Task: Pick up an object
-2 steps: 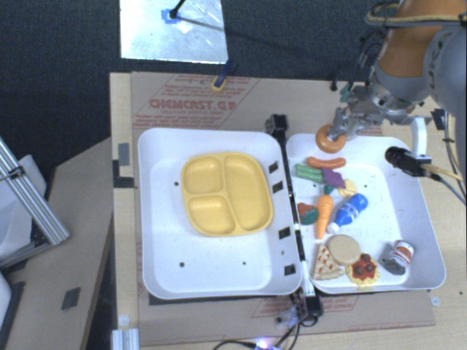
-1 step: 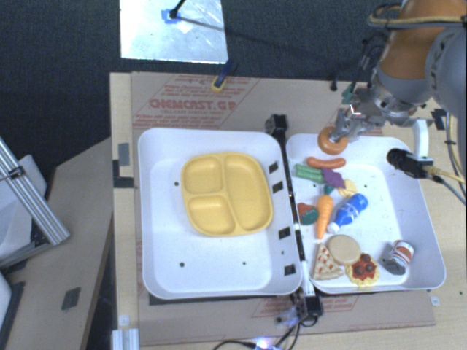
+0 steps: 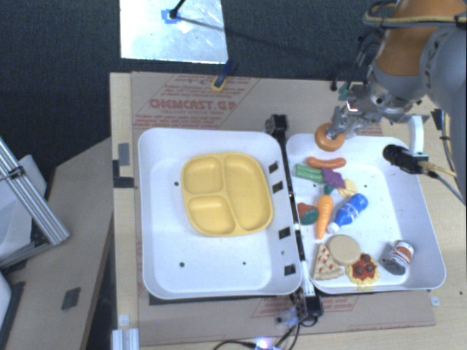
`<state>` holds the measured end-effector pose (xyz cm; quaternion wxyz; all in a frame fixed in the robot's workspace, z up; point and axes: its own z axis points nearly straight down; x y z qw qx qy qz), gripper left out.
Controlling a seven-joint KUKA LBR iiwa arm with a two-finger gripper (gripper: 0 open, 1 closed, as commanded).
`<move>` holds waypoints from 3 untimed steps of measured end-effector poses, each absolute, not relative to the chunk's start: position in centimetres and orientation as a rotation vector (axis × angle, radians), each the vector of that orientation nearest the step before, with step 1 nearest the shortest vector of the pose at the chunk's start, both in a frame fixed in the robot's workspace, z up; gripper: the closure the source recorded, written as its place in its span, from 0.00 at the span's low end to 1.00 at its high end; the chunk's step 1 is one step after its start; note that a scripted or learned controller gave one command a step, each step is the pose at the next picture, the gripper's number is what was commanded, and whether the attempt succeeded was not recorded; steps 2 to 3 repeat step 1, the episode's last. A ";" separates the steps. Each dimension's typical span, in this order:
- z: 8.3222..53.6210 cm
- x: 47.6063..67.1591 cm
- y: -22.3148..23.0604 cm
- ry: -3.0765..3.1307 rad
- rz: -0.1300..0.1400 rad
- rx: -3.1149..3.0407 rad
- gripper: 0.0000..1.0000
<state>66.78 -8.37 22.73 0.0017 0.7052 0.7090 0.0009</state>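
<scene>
Pizza slice (image 3: pixel 325 263) nearest, in the near left corner of the right bin (image 3: pixel 408 210), touching a round tan biscuit (image 3: pixel 344 249) and just beside a small red-topped tart (image 3: pixel 363 270). To the right of those, a small can (image 3: pixel 398 256) on its side, near the bin's right wall.

Further in, a blue and white bottle (image 3: pixel 349 211) lying tilted, with an orange carrot (image 3: pixel 323 215) just beside it on the left and a red and green piece (image 3: pixel 307 213) against the carrot's other side. Beyond them, a close cluster: green pod (image 3: pixel 309 172), purple piece (image 3: pixel 333 178), red sausage (image 3: pixel 325 162), the sausage farthest of the three.

In the left bin (image 3: pixel 160 257), a yellow divided plate (image 3: pixel 226 194) lying flat near the middle, three compartments, well apart from the toys. Between the two bins, a dark strip with black clips (image 3: pixel 289 195).

At the far rim of the right bin, an orange ring (image 3: pixel 327 141), apart from the other food. Directly at it, from above and the right, the gripper (image 3: pixel 340 128) on the grey arm (image 3: pixel 427 57). Claw meeting the ring's far side; spread or pressed together, cannot tell, and no clear sign of the ring pinched.

Under both bins, a cardboard sheet (image 3: pixel 197 104) with red print. Farthest off, a shiny square panel (image 3: pixel 173 20) on the dark floor.
</scene>
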 end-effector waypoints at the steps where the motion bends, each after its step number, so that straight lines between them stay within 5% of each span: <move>1: 22.3 66.8 -8.0 2.226 0.002 2.214 1.00; 3: 22.3 66.8 -8.0 2.226 0.002 2.214 1.00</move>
